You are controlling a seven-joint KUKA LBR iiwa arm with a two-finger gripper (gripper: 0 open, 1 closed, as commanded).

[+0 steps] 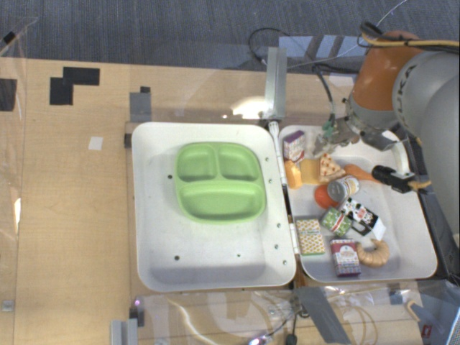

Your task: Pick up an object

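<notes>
Arm at upper right; jaws (332,136) low over right bin (424,257), beside pizza slice (330,167) — opening can't be judged, nothing visibly held. Best approach: centre over slice, descend straight, avoid neighbouring carton (293,146).

Bulky, rounded arm (429,95) in pale matte grey, smooth-shelled and broad at the upper right. Glossy orange band (377,77) curving round the section above the wrist, dome-like in outline. Narrower grey wrist piece beyond it, ending in a small gripper (332,131) of dull metal with greenish touches, too small for finer detail. Thin dark cables (327,88) looping close by the wrist; a pale thin wire (399,2) trailing off above the orange band.
</notes>
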